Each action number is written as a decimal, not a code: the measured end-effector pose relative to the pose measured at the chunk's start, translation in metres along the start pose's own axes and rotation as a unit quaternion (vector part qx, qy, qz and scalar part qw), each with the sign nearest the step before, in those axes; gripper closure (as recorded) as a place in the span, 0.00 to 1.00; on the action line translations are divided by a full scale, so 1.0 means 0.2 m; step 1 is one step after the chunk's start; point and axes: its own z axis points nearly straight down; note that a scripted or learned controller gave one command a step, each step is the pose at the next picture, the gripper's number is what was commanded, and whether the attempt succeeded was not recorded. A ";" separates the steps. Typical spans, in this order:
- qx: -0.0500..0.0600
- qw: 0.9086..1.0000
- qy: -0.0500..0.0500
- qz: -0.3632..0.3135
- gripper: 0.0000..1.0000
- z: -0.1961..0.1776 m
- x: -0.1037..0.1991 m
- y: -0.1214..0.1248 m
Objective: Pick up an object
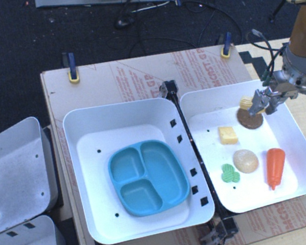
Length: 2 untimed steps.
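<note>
The gripper [261,103] is hovering at a brown disc [251,118], jaws' state unclear, and is risking sliding off its flat edge.

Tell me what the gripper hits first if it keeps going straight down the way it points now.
Probably the flat brown round disc lying on the right white bin's floor: the gripper sits right over its upper edge, beside a small yellow ridged piece. Height above them is unclear from this slanted view.
</note>
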 end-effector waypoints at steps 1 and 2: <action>0.001 1.000 0.000 0.000 1.00 0.04 0.23 0.02; 0.002 1.000 0.000 0.000 1.00 0.10 0.50 0.08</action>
